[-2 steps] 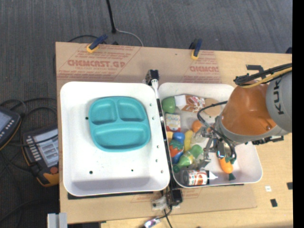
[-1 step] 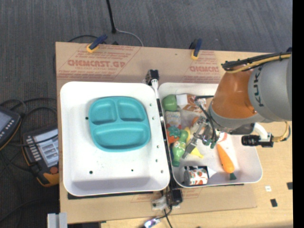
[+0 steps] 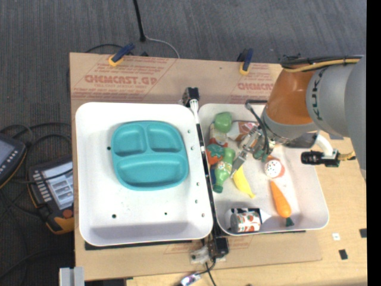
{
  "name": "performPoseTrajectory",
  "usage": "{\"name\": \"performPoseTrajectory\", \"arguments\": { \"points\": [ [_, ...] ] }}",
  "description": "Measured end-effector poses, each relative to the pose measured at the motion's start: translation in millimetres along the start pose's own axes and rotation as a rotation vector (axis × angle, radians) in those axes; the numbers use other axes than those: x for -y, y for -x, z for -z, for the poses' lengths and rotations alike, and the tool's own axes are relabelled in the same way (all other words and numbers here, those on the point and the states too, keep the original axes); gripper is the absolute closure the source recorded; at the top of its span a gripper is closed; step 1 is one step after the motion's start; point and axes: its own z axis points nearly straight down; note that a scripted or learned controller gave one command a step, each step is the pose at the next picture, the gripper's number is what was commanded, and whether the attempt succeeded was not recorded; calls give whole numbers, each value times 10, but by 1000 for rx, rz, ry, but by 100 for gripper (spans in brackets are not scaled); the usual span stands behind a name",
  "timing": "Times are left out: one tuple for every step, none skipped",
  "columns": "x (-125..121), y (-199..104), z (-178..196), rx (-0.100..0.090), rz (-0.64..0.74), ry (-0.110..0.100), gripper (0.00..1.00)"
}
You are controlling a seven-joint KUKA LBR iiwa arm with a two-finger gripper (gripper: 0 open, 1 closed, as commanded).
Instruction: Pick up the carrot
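Observation:
The orange carrot with a dark green stub lies in the right bin, near its front right, pointing toward the front edge. My gripper hangs low over the middle of that bin, among the toys, up and to the left of the carrot and apart from it. Above the gripper, the wrist's orange band covers part of the bin's back.
Crowded around the gripper are a green round toy, a green bottle, a yellow banana and a white speckled piece. A small can lies at the bin's front. The left bin holds a teal divided plate.

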Motion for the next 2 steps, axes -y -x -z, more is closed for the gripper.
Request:
{"name": "performPoseTrajectory", "arguments": {
  "points": [
    [-43,666,852,0,138,-3,0],
    [24,664,382,15,206,4,0]
  ]
}}
